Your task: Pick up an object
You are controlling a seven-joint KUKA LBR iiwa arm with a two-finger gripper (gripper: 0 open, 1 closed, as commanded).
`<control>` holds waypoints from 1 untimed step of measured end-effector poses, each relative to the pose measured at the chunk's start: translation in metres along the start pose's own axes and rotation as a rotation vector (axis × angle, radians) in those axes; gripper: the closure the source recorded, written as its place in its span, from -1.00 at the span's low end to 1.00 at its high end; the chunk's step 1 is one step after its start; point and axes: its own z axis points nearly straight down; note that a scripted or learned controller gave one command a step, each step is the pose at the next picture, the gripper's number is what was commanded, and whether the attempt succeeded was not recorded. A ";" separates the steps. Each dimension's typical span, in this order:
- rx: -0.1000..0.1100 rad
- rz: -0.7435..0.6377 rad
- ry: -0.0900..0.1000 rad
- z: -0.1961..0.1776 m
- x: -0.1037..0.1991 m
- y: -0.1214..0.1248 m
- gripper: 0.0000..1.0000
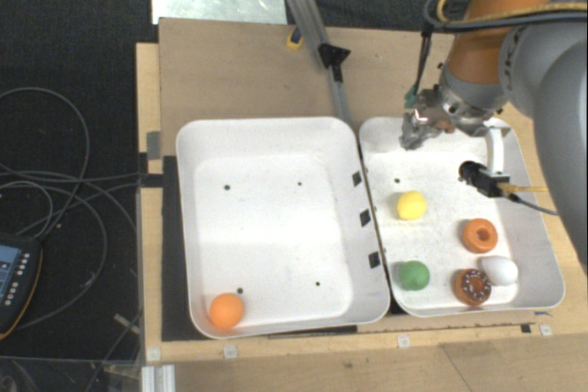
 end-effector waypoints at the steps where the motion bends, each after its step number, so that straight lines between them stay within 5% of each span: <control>1: -0.003 -0.002 -0.001 -0.064 -0.004 0.006 1.00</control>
